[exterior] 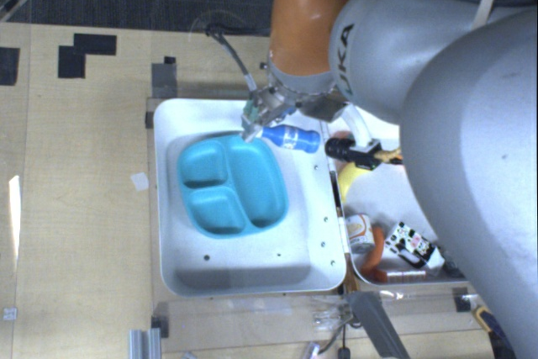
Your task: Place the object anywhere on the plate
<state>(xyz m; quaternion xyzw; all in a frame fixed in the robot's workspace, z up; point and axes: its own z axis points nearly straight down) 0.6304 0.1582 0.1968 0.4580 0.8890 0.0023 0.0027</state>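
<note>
Camera view: tool (255, 124) sits over the far rim of the blue plate (232, 185) in the left bin (252, 277). Blue bottle (290, 137) lies on its side just right of the tool, touching it at the fingertips; cannot tell whether it is pinched. Right bin (370, 273), further right of the tool, holds mixed clutter (403, 246).

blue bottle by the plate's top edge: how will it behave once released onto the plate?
The blue bottle lies sideways at the gripper, so it looks round-bodied and apt to roll. The blue plate has raised dividers that may stop it. Probably light and smooth, so somewhat slippery.
</note>
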